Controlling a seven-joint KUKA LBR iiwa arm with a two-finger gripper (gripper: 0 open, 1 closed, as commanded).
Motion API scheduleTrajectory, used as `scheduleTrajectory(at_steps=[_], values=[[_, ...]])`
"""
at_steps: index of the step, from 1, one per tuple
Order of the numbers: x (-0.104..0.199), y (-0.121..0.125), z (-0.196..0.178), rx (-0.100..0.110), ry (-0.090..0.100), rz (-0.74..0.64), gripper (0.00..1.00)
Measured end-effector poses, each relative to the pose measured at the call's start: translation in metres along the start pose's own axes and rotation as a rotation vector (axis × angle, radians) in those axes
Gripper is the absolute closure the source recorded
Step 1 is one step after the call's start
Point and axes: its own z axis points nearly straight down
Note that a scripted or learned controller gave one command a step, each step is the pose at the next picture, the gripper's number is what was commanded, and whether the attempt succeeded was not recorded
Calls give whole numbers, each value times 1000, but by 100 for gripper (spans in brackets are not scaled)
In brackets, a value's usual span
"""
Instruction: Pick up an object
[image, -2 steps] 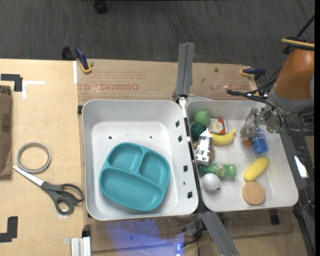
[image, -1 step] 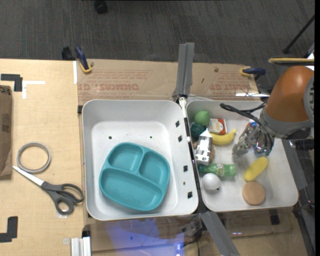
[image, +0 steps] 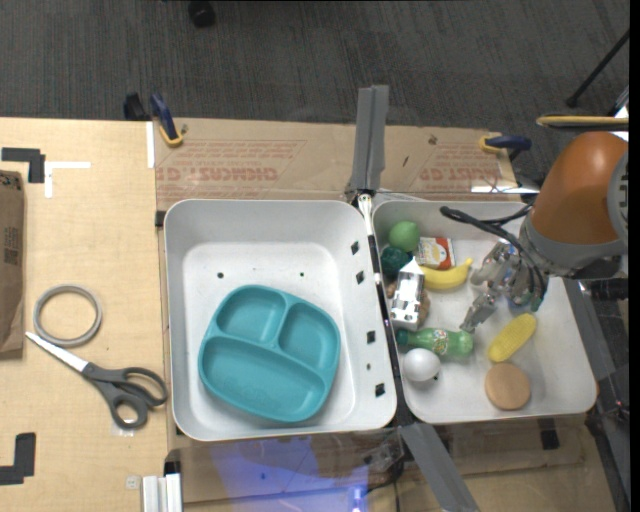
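Teal divided plate (image: 268, 352) in white left bin (image: 190, 260). Right bin (image: 560, 395): green ball (image: 404, 235), yellow banana (image: 447, 276), yellow corn (image: 512, 337), tan disc (image: 508, 386).

two bins (image: 262, 218), one plate (image: 268, 351), one scissors (image: 105, 380)

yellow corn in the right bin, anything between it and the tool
Nothing visible does. The tool hangs over bare bin floor just left of the yellow corn. The green bottle lies on the tool's other side, and the tan disc sits below the corn.

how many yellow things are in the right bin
2: a banana near the bin's middle, beside the gripper, and a corn cob nearer the right wall. The arm may hide others.
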Motion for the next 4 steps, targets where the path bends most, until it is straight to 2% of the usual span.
scheduleTrajectory(at_steps=[1,2,3,4], values=[[69,-91,0,-1,0,-200,0],[102,-26,-1,6,-6,-312,0],[36,53,0,-1,-2,-242,0],[55,49,0,-1,0,-230,0]])
